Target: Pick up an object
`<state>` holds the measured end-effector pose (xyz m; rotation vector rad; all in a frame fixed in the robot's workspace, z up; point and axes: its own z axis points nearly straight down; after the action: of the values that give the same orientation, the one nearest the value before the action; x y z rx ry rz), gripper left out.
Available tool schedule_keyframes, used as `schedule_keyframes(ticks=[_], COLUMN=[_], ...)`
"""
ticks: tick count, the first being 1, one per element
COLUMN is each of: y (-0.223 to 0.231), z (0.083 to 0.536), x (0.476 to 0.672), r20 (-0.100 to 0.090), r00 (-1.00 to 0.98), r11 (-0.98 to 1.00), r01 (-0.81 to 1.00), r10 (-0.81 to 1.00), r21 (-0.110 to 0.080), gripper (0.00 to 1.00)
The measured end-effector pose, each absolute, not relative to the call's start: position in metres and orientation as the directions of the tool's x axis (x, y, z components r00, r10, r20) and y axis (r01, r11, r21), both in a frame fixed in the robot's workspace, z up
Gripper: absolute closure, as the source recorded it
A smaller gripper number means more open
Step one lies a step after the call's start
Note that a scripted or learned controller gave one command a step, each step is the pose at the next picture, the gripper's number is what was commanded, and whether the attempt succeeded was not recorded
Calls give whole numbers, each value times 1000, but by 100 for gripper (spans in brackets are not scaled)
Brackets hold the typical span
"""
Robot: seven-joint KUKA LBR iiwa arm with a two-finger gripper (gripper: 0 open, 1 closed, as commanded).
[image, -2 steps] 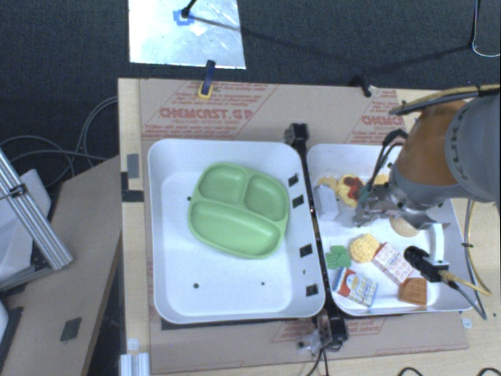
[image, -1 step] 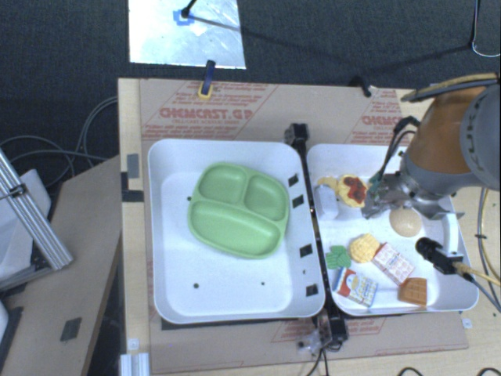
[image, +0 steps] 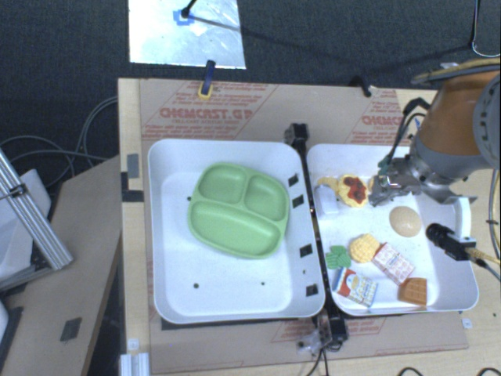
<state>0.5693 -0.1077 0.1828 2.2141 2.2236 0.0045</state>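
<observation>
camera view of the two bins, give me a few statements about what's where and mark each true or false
1. The green plate lies in the left bin. True.
2. The green plate has a single compartment. False: it is divided into three.
3. The toy food sits in the right bin. True.
4. The gripper hangs over the left bin. False: it is over the right bin, near the yellow and red toy.
5. The beige egg rests on the green plate. False: it lies in the right bin.

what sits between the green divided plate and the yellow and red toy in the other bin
In the camera view, between green divided plastic plate and yellow and red toy: the bins' adjoining rims and a small white block.
</observation>
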Motion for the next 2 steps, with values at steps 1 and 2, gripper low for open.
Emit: schedule_keyframes(ticks=[1,2], y=[-108,-50], z=[227,235], x=[571,570], r20=[-1,2], r00=[-5,-10], r11=[5,10], r01=[1000,1000], r10=[1000,1000], r21=[6,2], gripper=[100,100])
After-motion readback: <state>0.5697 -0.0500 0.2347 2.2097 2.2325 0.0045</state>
